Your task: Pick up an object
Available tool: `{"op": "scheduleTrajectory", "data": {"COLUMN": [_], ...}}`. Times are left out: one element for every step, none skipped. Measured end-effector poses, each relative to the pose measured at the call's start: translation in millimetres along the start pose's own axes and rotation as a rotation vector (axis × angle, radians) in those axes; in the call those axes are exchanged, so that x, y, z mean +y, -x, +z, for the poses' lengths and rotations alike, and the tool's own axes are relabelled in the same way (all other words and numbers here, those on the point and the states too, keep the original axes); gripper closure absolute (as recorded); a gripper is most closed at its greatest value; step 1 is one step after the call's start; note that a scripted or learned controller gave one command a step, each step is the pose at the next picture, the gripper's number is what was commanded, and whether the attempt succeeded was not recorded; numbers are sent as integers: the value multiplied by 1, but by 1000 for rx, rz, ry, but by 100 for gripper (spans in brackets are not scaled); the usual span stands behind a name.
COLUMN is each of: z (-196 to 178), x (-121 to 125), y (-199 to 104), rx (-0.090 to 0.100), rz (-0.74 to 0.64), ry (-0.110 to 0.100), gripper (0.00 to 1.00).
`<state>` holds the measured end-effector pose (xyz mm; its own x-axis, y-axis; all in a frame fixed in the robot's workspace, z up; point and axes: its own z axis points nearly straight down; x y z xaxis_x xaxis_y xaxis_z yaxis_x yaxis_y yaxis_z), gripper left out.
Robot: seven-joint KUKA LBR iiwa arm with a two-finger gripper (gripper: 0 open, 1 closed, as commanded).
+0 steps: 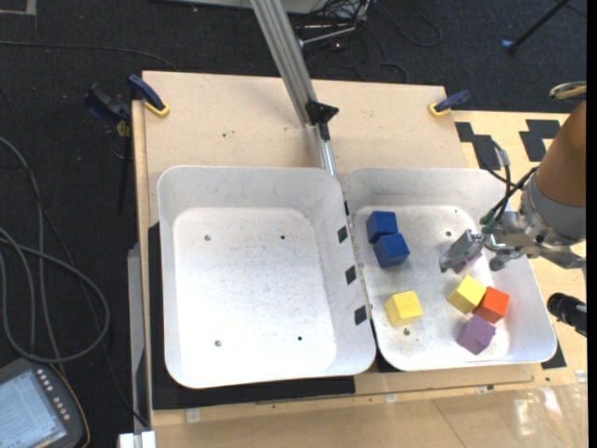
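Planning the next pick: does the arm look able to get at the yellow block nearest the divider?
Probably yes. That yellow block sits alone on the right bin floor, apart from the blue blocks, with nothing above it. The end effector hovers in the same bin.

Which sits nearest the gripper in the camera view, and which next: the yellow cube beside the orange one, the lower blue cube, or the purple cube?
Measured from the gripper in the right bin:
1. Yellow cube beside the orange cube, just below the gripper.
2. Lower blue cube, to its left, near the bin's middle.
3. Purple cube, farthest, by the bin's front edge.
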<state>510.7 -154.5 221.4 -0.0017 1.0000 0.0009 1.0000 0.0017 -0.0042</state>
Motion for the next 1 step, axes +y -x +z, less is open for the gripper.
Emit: {"op": "scheduleTrajectory", "data": {"z": [-2], "x": [1], "y": [0], "rx": [-1], "rz": [2], "ry": [4], "gripper": [0]}}
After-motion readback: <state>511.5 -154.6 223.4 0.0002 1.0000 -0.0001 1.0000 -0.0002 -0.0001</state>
